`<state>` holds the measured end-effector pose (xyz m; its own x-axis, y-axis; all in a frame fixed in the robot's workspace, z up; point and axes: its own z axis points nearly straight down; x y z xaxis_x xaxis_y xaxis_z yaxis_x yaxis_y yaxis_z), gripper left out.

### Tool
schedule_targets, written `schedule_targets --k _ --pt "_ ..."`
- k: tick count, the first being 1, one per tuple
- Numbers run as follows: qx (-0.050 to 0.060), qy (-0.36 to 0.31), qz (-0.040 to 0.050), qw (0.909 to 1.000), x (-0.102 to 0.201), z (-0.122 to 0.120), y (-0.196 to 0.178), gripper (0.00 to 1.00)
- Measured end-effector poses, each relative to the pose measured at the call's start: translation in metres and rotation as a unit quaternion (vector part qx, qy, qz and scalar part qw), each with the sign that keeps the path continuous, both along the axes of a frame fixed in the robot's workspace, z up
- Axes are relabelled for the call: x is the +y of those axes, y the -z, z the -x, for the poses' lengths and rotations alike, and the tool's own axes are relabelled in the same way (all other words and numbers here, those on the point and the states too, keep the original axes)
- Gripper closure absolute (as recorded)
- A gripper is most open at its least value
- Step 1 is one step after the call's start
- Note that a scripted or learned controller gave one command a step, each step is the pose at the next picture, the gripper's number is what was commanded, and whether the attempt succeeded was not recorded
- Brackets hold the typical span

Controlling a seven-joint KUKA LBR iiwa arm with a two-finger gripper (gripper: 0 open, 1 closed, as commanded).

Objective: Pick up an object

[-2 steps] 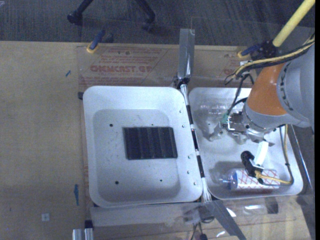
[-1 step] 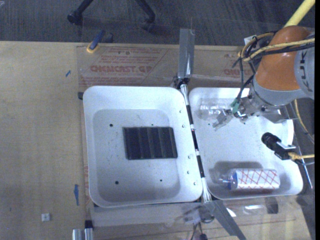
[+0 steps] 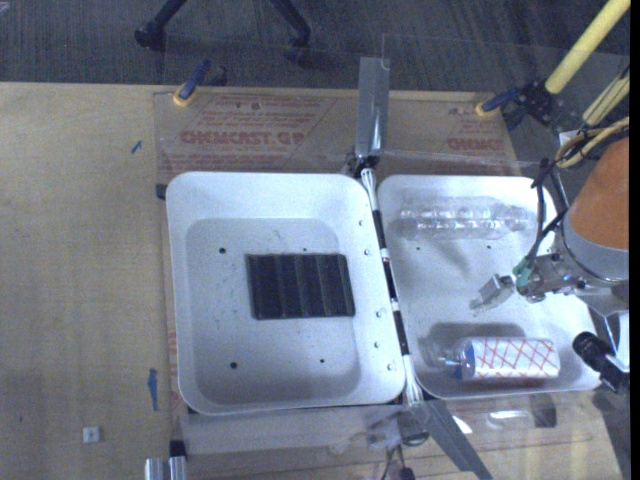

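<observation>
Wide tan counter (image 3: 80, 268) under two shallow white bins set side by side, touching along a shared middle edge. On the left, the left bin (image 3: 200, 208), with a dark ribbed rectangular tray (image 3: 300, 286) lying flat near its middle. On the right, the right bin (image 3: 455, 193), with a clear ridged plastic bottle (image 3: 462, 218) lying on its side along the far wall, and a second bottle with a red-and-white crosshatch label (image 3: 500, 358) lying on its side along the near wall, well apart from the first. Coming in from the right edge, the grey arm with orange band (image 3: 605, 208), wrist low over the right bin. At its tip, the gripper (image 3: 492, 291), hanging between the two bottles, touching neither. Cannot tell whether the fingers are apart or together; too small and blurred.
</observation>
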<state>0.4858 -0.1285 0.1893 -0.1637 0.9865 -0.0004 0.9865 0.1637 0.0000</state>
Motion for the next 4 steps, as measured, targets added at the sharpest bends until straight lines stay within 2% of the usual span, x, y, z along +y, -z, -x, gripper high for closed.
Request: schedule_targets --k 1,2,3,4 --pt "-0.005 -0.041 0.0004 0.9991 0.029 0.004 0.101 0.0" --pt "-0.003 0.09 -0.0003 0.996 0.012 -0.044 0.101 0.0" --pt "-0.001 0.037 0.0004 0.9993 -0.011 -0.03 -0.046 0.0" --pt "0.0 -0.002 -0.0002 1.0 0.017 0.003 0.098 0.0"
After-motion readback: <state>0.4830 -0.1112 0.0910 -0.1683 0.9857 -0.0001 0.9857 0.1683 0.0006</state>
